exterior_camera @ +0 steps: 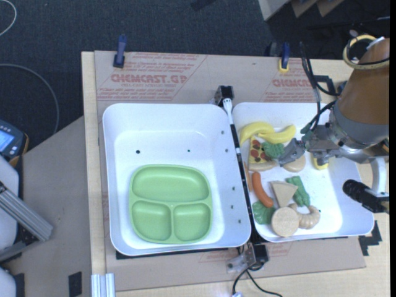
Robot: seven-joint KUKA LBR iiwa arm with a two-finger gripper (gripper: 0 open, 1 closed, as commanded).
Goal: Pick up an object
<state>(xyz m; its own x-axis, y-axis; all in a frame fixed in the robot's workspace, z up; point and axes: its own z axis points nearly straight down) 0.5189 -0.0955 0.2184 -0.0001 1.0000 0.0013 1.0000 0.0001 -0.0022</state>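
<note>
**Claw down in the toy food pile, nothing grabbed yet as far as we can see**

So here's where we're at. The claw (292,152) sits low in the right bin (352,218), just right of the pizza slice (261,155) and below the yellow banana (267,132). We honestly can't tell how it's set; it's too small and dark to read. No object is visibly held, so we'd call the pick not done.

The rest of the toy food lies below the pizza slice: a sausage (263,189), a cheese wedge (284,192), some green leafy bits (300,190) and a round cracker (286,221). Left of it, the left bin (117,166) has just a green divided plate (170,203).

Still left: close on something and lift.
</note>
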